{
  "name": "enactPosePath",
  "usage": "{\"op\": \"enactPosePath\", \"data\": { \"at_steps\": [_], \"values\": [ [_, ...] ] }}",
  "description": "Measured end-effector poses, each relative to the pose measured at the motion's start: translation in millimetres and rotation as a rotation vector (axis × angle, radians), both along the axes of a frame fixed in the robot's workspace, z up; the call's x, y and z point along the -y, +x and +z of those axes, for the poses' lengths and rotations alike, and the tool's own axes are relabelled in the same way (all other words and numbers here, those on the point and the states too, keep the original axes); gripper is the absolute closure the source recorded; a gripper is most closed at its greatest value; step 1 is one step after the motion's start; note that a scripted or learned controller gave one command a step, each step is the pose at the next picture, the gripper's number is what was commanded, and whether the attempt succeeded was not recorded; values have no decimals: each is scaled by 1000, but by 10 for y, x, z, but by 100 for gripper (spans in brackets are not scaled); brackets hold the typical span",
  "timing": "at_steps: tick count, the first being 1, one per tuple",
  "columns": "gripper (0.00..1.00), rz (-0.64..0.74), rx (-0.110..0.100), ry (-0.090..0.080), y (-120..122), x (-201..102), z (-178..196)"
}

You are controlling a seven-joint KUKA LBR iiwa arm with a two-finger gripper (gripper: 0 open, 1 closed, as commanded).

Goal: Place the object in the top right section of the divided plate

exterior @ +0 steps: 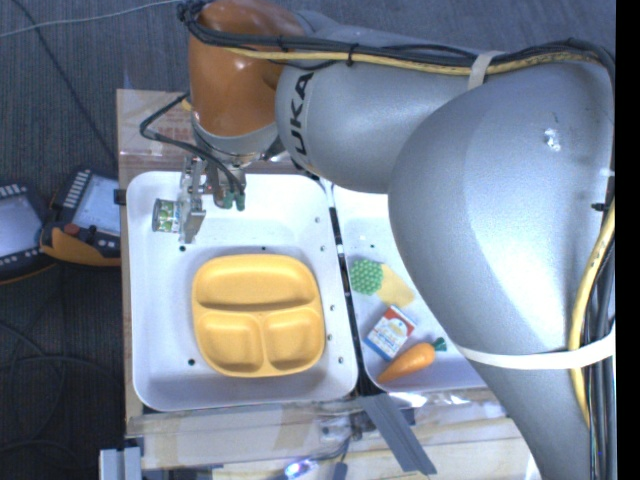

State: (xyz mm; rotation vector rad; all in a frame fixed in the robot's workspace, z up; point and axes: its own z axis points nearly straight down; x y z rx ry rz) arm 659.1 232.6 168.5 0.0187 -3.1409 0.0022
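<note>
The yellow divided plate (259, 313) lies in the left white bin (160, 368), with one long section on its far side and two smaller ones on its near side. A small can with a green label (165, 215) rests on the bin floor beyond the plate's far left corner. My gripper (212, 208) hangs over the far left part of this bin, just right of the can. Its fingers stand apart and the can is outside the left finger (189, 218), close against it, not between the two.
The right bin (372, 230) holds a green bumpy ball (367, 275), a yellow block (398, 289), a small red, white and blue carton (390, 333) and a carrot (408, 360). The arm's grey bulk covers most of that bin. A handheld pendant (80, 218) lies left of the bench.
</note>
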Motion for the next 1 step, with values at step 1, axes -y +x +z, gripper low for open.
{"op": "enactPosePath", "data": {
  "at_steps": [1],
  "values": [
    [100, 251, 1, 1, 94, -3, -126]
  ]
}}
